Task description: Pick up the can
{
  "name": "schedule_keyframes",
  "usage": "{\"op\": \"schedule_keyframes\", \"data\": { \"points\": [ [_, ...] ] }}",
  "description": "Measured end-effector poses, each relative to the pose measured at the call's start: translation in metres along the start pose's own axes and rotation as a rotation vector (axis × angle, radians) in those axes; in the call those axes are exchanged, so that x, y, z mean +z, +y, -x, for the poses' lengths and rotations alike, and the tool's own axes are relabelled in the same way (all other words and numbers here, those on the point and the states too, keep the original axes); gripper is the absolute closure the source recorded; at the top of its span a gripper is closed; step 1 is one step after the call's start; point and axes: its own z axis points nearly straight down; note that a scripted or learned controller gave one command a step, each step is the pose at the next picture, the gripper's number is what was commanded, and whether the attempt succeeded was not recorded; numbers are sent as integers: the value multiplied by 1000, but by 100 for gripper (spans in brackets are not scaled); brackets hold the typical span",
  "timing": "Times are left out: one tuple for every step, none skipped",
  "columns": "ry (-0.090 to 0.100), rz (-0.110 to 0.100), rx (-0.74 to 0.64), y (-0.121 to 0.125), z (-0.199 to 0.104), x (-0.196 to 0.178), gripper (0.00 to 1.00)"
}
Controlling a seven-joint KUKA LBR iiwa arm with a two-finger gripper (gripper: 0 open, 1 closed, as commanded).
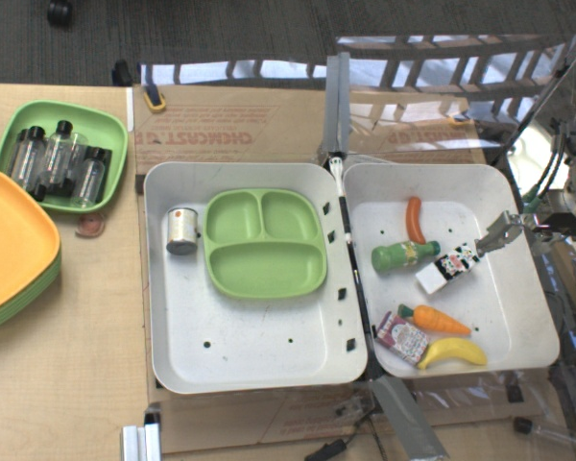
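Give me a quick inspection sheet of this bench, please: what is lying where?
Surface: two white bins, left bin and right bin, side by side on cardboard.
Job's things: can on its side in the left bin, beside the green divided plate.
Clutter: right bin holds a green bottle, sausage, carrot, banana, a black-and-white box.
Grippers: gripper over the right bin, far from the can.
Cables: some by the bench's right edge.
Surroundings: green tray of bottles, orange plates.

bins: two [163, 353] [528, 344]
can: one [181, 230]
green divided plate: one [265, 242]
green bottle: one [404, 254]
carrot: one [440, 321]
banana: one [452, 354]
sausage: one [415, 219]
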Motion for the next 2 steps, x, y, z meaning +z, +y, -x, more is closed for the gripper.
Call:
{"op": "schedule_keyframes", "data": {
  "points": [
    [1,0,-213,43,-33,95,0],
    [-1,3,-285,123,-44,169,0]
  ]
}}
